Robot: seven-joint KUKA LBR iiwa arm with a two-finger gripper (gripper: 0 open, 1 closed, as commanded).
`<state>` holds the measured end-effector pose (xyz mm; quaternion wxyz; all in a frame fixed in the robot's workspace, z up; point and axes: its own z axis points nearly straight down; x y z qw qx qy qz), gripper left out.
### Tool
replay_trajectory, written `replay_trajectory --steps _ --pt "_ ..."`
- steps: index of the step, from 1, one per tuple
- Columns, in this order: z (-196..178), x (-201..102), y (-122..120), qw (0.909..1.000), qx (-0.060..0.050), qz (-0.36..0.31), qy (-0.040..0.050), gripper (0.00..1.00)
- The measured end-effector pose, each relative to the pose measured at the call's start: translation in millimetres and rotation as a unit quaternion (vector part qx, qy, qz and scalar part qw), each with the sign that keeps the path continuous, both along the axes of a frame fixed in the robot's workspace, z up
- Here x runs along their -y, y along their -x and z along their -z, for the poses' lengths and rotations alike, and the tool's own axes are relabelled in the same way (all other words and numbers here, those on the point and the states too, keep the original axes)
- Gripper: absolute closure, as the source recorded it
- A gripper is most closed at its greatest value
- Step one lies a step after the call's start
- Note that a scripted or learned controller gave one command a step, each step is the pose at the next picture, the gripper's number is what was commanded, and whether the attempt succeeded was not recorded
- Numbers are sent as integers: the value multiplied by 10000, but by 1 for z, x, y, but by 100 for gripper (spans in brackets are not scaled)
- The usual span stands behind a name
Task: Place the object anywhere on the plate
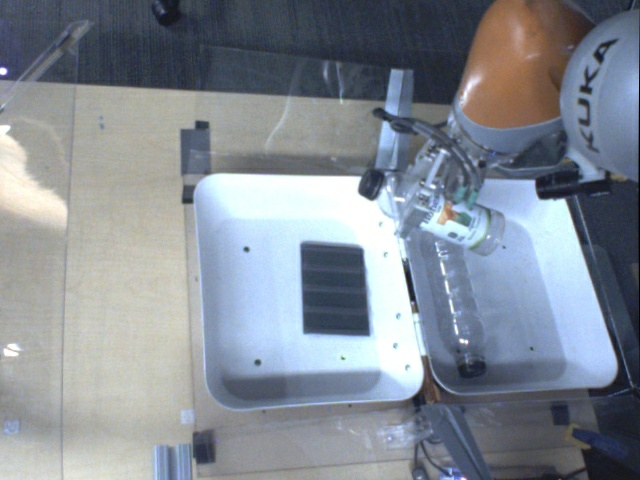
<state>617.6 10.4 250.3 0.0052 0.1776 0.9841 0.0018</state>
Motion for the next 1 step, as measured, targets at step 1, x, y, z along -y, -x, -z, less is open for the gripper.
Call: replay_trajectory --steps 1 --pt "-11 -2 -2 10000 36 4 -11 100"
